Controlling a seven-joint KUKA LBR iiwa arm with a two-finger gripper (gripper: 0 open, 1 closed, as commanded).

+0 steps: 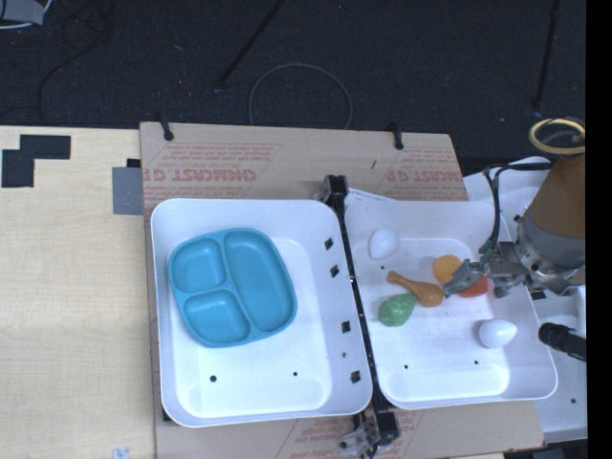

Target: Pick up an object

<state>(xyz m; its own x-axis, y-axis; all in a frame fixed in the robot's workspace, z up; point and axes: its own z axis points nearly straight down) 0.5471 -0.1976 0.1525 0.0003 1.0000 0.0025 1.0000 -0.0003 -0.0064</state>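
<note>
Arm reaches into the right bin, hunting for something to lift.

The gripper hangs low in the right bin, at an orange piece and a red one; whether it is clenched or released I cannot tell from here. A tan drumstick and green lump lie just beside, two white eggs near. The left bin holds a blue tray. Judging by this, the grasp is in hand; next it must close firmly and rise.
</note>
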